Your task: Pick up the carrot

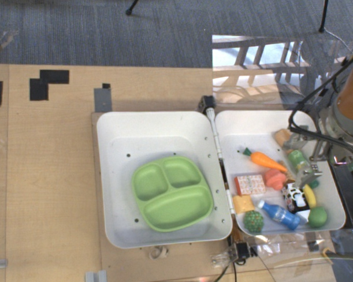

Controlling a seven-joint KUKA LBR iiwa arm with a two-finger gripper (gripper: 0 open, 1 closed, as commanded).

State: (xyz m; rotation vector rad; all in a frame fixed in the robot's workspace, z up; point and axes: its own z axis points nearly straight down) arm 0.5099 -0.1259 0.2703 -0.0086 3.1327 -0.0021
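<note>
— Carrot (267, 160), where is it from your pincer (310, 174)?
— Just left of my pincer, lying free in the right bin (234, 127) beside a pink toy (275, 179). Whether my pincer is open or closed, I cannot tell.

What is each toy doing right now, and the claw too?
carrot: lying flat in the right bin, not held
green plate: lying in the left bin, nothing on it
blue bottle: lying on its side
banana: lying beside the cow toy
claw: down among the toys, right of the carrot
</note>
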